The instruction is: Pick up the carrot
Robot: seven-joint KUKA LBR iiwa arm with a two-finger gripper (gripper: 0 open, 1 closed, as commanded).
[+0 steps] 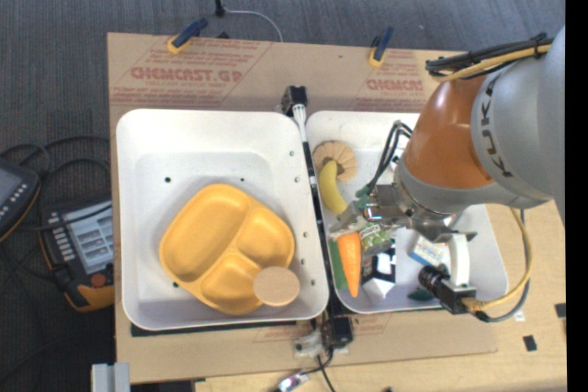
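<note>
While the arm (478,138) hangs over the right bin (491,266), the gripper (381,239) sits low just right of the carrot (348,263); can't tell its jaw state from here. Carrot lies by the bin's left wall, below the banana (331,188). Left bin (147,142) holds a yellow divided tray (216,239) with a tan disc (277,286) on it.

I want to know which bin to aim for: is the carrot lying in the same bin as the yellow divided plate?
No, the carrot lies in the right bin beside the banana, while the yellow plate sits in the left bin.
</note>
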